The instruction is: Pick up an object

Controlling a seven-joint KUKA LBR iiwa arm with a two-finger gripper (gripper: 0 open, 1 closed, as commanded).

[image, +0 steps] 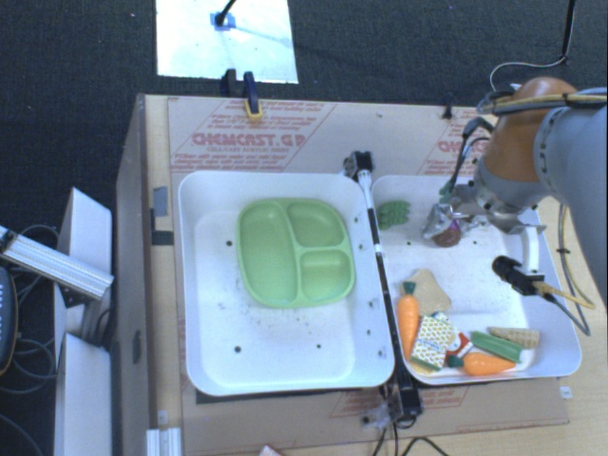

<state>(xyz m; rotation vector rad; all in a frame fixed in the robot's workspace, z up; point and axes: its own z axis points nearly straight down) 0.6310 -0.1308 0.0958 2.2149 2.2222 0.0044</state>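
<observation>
Reaching into right bin (560, 350) near far edge, gripper (446, 224) sits low over small brown object (446, 237); finger state cannot tell (tips blurred). Step: closing in for grasp. Next: confirm grip, lift straight. Toy food heaped at near edge; green tray (293, 253) mid left bin (204, 255).

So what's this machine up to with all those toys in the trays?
A grey robot arm reaches in over the right bin, its gripper low near a small brownish object at the far end. Whether it grips anything is unclear. Toy food lies nearby: a green leafy piece, a carrot and others. The left bin holds a green divided plate.
</observation>
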